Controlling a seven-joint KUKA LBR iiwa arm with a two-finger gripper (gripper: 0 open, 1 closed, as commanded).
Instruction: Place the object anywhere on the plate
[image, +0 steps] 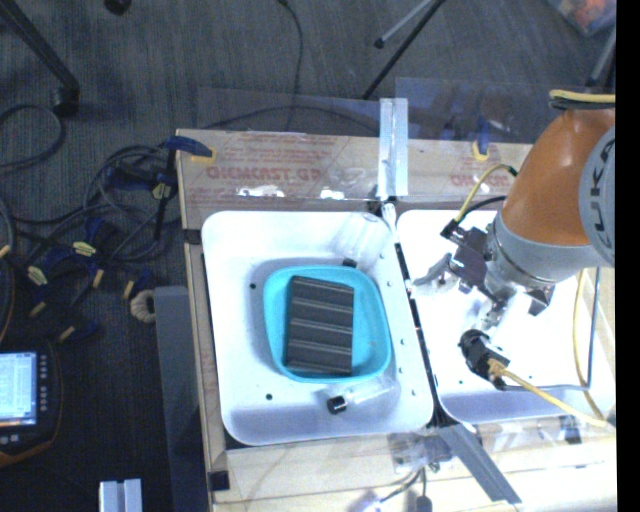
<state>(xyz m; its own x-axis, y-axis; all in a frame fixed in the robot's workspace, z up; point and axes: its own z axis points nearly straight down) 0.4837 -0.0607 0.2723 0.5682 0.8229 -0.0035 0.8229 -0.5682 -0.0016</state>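
- Dark grey carpeted floor (300, 60) all round, strewn at the left with loose black cables carrying blue and yellow clips (110, 230).
- Down in the lower left corner, on that floor, a dark handheld unit with a lit screen (15, 385).
- Pale wooden worktop (290, 170) with faint red lettering along its far strip, bearing two shallow white bins side by side.
- Left white bin (225, 400) holding a light blue square plate (375, 330) with rounded corners, set about in its middle.
- Lying flat on that plate, a dark grey ribbed rectangular block (320, 322), wholly inside the rim, long side running away from the camera and turned slightly.
- Just beside the near rim of the plate, off it on the bin floor, a small clear piece with a black cap (340, 403).
- At the far right corner of the same bin, near the plate's far rim, a bit of crumpled clear plastic (360, 238).
- Right white bin (440, 390) under the grey arm with its orange band (560, 170), reaching in from the right.
- Hand (485, 300) hanging over the right bin, well apart from block and plate, across the wall between the bins.
- Opening of the hand, wide or narrow: cannot tell from this slant.
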